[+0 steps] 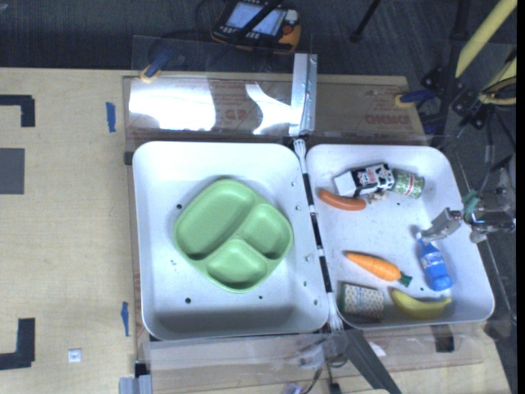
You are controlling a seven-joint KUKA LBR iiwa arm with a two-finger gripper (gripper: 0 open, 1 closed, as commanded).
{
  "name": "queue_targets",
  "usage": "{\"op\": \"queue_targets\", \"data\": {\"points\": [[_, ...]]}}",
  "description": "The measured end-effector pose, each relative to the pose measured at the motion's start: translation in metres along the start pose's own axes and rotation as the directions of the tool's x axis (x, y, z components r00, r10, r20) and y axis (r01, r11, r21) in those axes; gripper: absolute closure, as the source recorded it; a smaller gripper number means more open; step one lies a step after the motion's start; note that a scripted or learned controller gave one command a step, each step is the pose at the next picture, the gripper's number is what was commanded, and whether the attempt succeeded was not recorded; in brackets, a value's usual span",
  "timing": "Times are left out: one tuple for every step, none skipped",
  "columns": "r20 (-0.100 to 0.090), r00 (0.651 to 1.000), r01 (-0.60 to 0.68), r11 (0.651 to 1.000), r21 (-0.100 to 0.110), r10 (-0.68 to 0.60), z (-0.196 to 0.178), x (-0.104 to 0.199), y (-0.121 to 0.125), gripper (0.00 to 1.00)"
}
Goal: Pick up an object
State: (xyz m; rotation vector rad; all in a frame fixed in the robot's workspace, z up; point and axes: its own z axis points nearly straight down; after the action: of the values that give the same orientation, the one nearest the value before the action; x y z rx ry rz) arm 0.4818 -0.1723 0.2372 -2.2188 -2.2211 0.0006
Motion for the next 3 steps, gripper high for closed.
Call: {"op": "queue_targets", "data": {"points": [[0.001, 1.0, 0.013, 1.0, -0.001, -0.013, 0.085, -0.03, -0.002, 0.0], [-0.013, 0.999, 0.037, 0.999, -0.006, -0.037, 0.142, -0.038, 0.025, 0.0], [-0.004, 0.999, 0.032, 0.999, -0.005, -0.033, 0.133, -0.042, 0.023, 1.0]]}}
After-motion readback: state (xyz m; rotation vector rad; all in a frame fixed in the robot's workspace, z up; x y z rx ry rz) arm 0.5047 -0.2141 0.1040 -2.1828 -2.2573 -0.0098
